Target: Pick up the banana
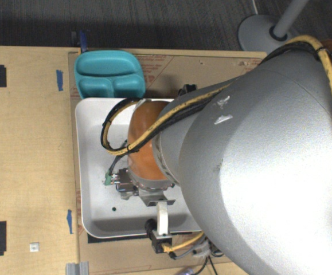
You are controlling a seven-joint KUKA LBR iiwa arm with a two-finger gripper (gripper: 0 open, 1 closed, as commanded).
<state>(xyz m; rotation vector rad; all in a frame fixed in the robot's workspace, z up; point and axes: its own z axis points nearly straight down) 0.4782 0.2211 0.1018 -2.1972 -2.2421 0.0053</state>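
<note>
Grey arm [257, 153] (orange-banded) over white bin [91, 153].

arm [257, 153] hides most of white bin [91, 171]; arm cut off right | small green item [105, 180] perhaps too small to identify

Bench [28, 153]: tan cardboard top w/ black tape marks and blue tape bits out beyond the wrist. White bin [91, 171] sits directly on it, right under the wrist [145, 185]. Teal tray [109, 74] on bench, touching the bin's rim on the side past the orange band.
</note>
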